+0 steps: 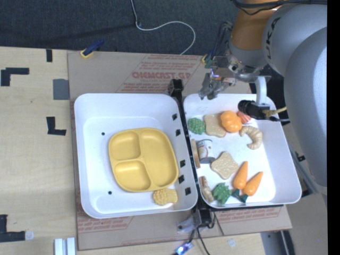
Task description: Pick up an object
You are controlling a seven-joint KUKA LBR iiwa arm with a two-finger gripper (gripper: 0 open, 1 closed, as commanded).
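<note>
My gripper (211, 91) hangs over the far left corner of the right bin (281, 166), with nothing seen in it. Just below it in that bin lie a green leafy piece (196, 125), a toast slice (214, 125) and an orange fruit (230, 121). A croissant (253, 136) lies to the right of them. Closer to the front are a small can (202, 151), a second toast slice (224, 164), two carrots (240, 175) (254, 181) and a broccoli (221, 193).
The left bin (90, 142) holds a yellow divided plate (142, 159) and a yellow corn piece (165, 196) at its front. A black divider (183, 142) runs between the bins. The grey arm (303, 62) fills the upper right. A white cable (159, 25) lies behind the bins.
</note>
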